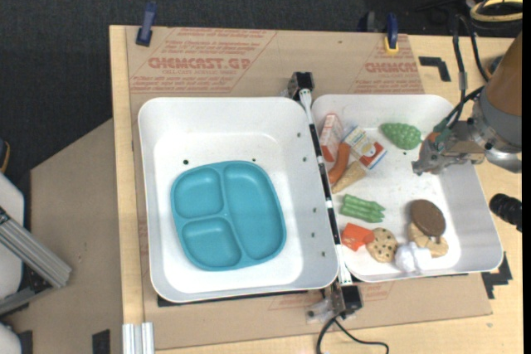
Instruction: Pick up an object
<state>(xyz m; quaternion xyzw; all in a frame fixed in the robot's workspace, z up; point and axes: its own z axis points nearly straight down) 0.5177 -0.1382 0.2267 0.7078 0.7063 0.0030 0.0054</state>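
The right bin (465,257) holds several toy foods: a green leafy piece (401,134), a small red and white carton (367,148), an orange carrot-like piece (339,164), a green bean pod (362,207), a red piece (358,235), a chocolate-chip cookie (382,245), a brown round patty (427,218) and a white lump (409,259). My gripper (433,159) hangs over the right side of this bin, just right of the leafy piece and above the patty. I see nothing between its fingers.
The left bin (166,128) holds a teal divided plate (228,214). A black rail (318,170) runs between the bins. Blue (147,22) and yellow (392,36) clamps hold the cardboard-topped bench at the back. Cables hang at the right.
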